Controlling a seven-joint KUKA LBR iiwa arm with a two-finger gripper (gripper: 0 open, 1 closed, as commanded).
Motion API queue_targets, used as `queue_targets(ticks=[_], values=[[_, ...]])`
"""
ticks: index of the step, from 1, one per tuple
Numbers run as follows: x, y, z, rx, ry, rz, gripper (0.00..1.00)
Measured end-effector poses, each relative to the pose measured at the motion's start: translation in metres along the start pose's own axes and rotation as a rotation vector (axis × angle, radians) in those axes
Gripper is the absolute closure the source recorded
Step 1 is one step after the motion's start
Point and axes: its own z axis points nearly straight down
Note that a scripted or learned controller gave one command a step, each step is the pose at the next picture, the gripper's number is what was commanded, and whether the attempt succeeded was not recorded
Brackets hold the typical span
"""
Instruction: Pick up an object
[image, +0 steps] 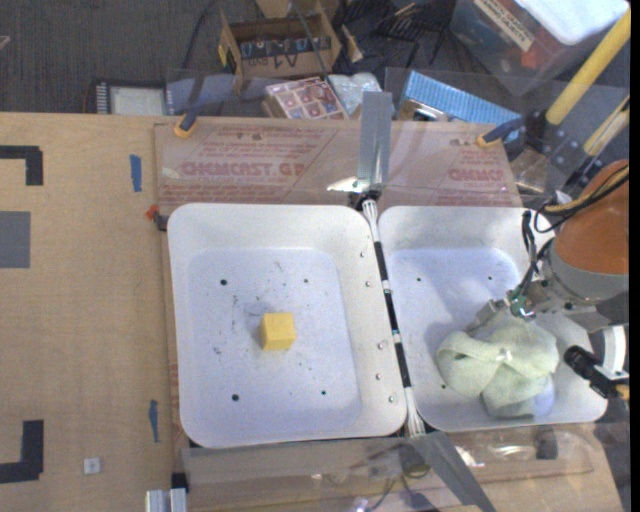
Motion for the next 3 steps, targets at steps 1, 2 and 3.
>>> queue_targets(ticks=[1, 2, 3], values=[[0.010, 0.027, -0.016, -0.001, -0.002, 0.135, 0.00], [0.009, 0.027, -0.027, -0.004, -0.005, 0.137, 1.00], [0.002, 0.005, -0.046, 0.001, -0.002, 0.440, 1.00]])
